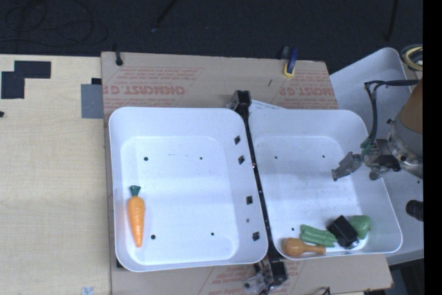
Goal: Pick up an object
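In the left bin (173,122), an orange toy carrot (136,216) with a green top lies near the front left corner. The right bin (304,122) holds a cluster at its front right: a green pod (318,236), a black block (343,231), a green piece (361,222) behind it, and a tan-orange gourd (302,247). My gripper (360,170) hovers over the right bin's right side, above and behind that cluster. It is open, with nothing between its fingers (342,168).
A black divider (250,176) runs where the two bins meet. Both stand on cardboard (207,83) on the bench. A blue and yellow clip (289,61) sits at the cardboard's far edge. Cables hang by the arm on the right.
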`<state>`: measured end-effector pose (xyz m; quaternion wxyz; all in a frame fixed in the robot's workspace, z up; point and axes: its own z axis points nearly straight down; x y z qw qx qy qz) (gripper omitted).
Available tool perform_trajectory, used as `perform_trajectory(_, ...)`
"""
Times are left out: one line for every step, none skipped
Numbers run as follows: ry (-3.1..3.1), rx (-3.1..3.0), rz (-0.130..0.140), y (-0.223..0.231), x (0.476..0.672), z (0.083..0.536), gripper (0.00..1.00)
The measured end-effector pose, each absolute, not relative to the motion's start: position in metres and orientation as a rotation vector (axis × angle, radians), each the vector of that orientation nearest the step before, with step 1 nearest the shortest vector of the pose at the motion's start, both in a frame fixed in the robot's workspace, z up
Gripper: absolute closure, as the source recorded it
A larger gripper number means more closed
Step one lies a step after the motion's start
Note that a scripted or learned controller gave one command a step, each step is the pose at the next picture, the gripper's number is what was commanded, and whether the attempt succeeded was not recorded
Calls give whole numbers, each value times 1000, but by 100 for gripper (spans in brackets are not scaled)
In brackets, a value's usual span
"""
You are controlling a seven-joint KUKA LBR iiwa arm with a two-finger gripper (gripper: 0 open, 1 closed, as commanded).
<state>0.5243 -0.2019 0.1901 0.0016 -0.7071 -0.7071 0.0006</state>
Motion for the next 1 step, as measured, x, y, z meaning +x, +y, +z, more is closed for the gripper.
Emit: perform_trajectory(-2228, -2211, -3, -135, 561, 191, 0)
